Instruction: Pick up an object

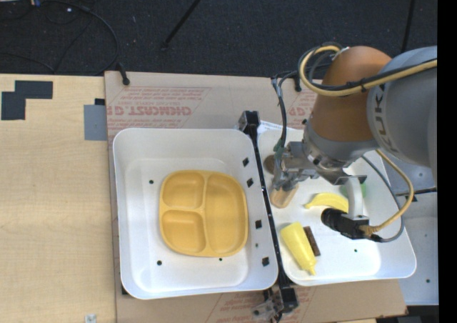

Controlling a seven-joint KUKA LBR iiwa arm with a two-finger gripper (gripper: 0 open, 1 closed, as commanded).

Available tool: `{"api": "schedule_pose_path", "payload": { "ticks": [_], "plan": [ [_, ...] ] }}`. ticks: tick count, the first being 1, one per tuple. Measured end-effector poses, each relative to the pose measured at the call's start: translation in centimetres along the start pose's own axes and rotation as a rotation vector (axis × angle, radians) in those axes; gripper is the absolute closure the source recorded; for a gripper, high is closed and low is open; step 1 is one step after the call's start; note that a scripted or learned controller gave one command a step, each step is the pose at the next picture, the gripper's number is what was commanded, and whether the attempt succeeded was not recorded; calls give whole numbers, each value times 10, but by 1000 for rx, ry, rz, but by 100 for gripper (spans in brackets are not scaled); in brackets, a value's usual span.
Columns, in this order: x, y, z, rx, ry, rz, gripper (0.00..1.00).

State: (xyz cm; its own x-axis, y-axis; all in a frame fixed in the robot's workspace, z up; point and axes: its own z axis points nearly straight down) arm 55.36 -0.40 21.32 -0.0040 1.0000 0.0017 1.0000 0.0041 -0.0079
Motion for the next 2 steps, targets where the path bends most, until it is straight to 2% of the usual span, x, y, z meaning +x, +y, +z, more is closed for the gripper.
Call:
{"api": "schedule_pose_path", "payload": {
  "ticks": [2],
  "plan": [
    [90,-37,7,0,-1,0,100]
  ]
}}
